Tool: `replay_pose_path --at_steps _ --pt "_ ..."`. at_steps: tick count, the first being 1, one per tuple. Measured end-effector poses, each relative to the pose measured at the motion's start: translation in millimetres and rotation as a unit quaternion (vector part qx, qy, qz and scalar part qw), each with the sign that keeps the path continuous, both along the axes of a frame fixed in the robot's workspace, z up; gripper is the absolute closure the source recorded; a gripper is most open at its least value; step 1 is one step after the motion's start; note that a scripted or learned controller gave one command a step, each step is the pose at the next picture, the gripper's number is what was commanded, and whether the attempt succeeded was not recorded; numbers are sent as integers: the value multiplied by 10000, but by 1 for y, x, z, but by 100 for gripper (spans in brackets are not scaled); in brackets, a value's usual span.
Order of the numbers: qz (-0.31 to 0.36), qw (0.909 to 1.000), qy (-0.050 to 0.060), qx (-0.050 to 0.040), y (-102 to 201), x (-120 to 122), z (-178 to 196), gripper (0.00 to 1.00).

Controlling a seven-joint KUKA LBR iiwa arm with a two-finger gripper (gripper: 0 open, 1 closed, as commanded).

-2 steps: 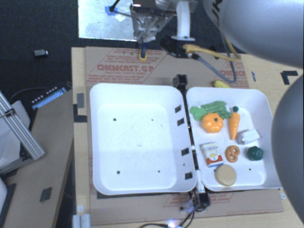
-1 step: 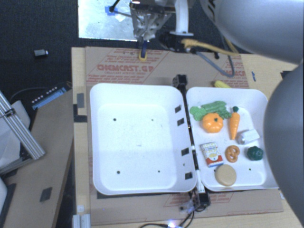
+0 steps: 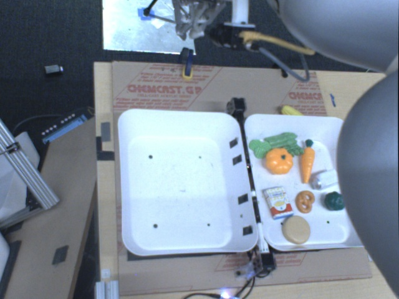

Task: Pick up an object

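Two bins: left bin (image 3: 134, 185), right bin (image 3: 333, 232) with the objects. Gripper (image 3: 190, 27) high beyond the bench's far edge, nothing between the fingers; open or closed, cannot tell. Well below-right of the fingers: pumpkin (image 3: 278, 161), carrot (image 3: 307, 162), pretzel (image 3: 305, 200), carton (image 3: 277, 202), greens (image 3: 274, 142)

"CHEMCAST GP" printed in red on brown cardboard sheet (image 3: 163, 89)
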State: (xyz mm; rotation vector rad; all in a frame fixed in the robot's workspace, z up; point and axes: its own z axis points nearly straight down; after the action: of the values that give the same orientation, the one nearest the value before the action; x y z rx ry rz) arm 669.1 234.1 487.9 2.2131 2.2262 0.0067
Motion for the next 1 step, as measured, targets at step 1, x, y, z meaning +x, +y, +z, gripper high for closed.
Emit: replay_pose_path --at_steps 1 --pt "9 10000 63 -13 -1 -73 -62 100"
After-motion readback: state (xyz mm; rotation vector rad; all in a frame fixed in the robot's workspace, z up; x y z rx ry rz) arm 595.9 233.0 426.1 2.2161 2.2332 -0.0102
